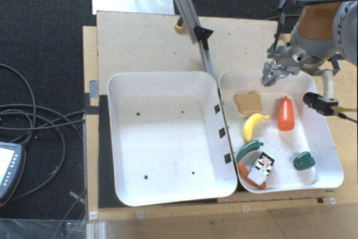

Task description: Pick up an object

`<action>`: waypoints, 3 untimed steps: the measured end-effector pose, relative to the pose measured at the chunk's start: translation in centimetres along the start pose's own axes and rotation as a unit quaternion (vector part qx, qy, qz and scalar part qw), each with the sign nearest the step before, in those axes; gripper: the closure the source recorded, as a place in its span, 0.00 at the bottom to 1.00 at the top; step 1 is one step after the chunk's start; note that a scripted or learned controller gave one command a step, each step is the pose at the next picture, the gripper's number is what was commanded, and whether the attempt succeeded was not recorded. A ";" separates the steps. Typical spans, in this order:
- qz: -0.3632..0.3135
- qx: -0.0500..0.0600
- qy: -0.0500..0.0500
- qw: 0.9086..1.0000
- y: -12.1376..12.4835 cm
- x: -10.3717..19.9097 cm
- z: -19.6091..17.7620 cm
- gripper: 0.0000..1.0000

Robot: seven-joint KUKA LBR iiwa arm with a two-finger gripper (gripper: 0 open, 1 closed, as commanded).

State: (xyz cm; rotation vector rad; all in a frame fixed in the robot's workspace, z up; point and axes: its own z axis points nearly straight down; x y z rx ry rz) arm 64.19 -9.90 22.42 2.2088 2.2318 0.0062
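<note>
gripper (272,74) above far edge of right bin (330,145), over bare floor near back wall; fingers' gap not discernible, nothing seen between them. toast slice (248,103) just below-left of it. banana (253,125) beside toast, orange bottle (286,113) to its right. green pepper (304,161) near front corner. small printed box (260,167) beside green cucumber-like piece (248,149). left bin (120,137) adjoining.

Below my pincer (272,73) I see open bin floor before the toast (248,102); the banana (253,125) and red bottle (286,113) crowd further down. To its left, the slanted pole (187,5) and bin divider (221,120) block passage.
</note>
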 end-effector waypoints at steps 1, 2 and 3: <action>0.000 0.001 0.001 1.000 -1.0 5.9 -1.0 1.00; 0.000 0.001 0.000 1.000 -1.5 11.7 -1.9 1.00; 0.000 0.001 0.001 1.000 -1.5 16.9 -2.3 1.00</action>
